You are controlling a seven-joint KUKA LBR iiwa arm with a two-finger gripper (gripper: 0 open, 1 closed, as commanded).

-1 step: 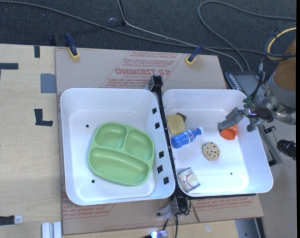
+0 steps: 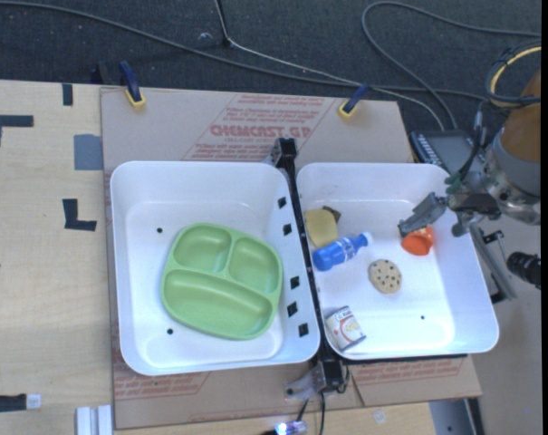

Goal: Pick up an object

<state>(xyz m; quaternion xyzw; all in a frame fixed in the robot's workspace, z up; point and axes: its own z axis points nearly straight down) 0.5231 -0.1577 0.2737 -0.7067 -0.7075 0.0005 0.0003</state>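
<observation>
**Orange cup at the right bin's far edge**

I see the gripper [image 2: 425, 217] over the small orange cup [image 2: 419, 241] in the right bin [image 2: 464, 333]; whether it's clamped, I cannot tell. The cup looks light, stiff, slippery; I'd pinch across its rim.

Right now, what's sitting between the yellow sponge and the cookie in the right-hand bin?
In the camera view, the blue bottle lies tilted between the yellow sponge and the cookie, its white cap pointing toward the orange cup.
</observation>
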